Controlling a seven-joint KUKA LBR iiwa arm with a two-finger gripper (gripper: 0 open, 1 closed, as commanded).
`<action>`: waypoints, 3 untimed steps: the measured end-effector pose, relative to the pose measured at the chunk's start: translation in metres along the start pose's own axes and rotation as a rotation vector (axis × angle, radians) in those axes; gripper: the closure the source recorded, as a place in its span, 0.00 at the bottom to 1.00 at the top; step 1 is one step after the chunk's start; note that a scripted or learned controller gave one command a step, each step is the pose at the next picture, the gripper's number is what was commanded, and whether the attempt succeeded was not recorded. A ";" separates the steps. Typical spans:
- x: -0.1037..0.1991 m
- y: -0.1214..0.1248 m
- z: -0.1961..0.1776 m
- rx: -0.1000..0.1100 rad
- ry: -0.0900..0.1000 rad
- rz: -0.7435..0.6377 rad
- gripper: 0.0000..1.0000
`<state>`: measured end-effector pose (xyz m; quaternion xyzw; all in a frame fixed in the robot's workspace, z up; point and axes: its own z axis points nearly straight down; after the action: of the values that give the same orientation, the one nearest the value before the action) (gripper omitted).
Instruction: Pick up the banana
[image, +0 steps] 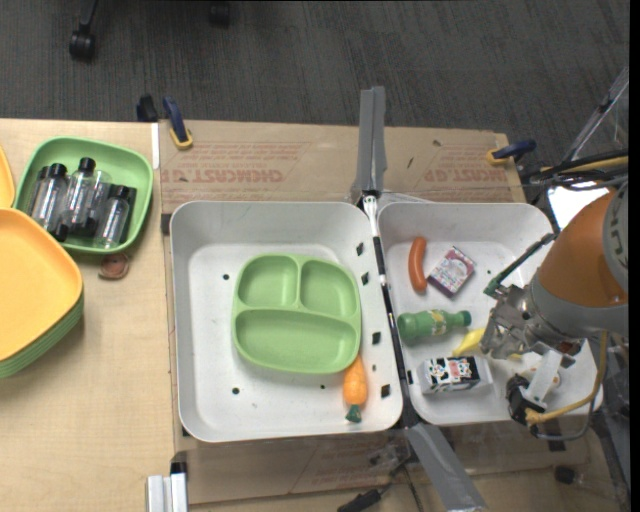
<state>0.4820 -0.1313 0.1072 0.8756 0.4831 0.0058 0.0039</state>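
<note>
The bench (100, 440) carries two shallow white bins side by side, and the left bin (200, 330) holds a green divided plate (297, 315) with a toy carrot (354, 385) lying just off its lower right corner. The right bin (440, 215) is more crowded: the grey arm (590, 270) with its orange band reaches in over the bin's right side, and the gripper (500, 335) hangs low above the bin floor near the middle. How the gripper stands, released or clenched, cannot be told from this angle, since the wrist body covers that end of it. Next in size come a green bottle (432, 323) lying on its side, a small black-and-white carton (450, 373) below it, a purple packet (451, 270) and a sausage (417, 264) towards the top. The banana (467, 343) is the smallest visible piece, a short yellow sliver on the bin floor between the bottle and the carton, just left of the gripper and partly hidden by it. Judging by this, the approach looks largely done, while a confirmed grasp and the lift are still to come; nothing shows the fruit raised off the bin.
</note>
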 end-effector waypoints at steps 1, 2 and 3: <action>-0.018 0.007 -0.066 0.013 -0.013 0.462 1.00; -0.064 0.063 -0.087 0.015 -0.011 0.286 1.00; -0.055 0.076 -0.139 0.012 -0.017 0.804 1.00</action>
<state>0.5152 -0.2177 0.2467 0.9948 0.1019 -0.0032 -0.0001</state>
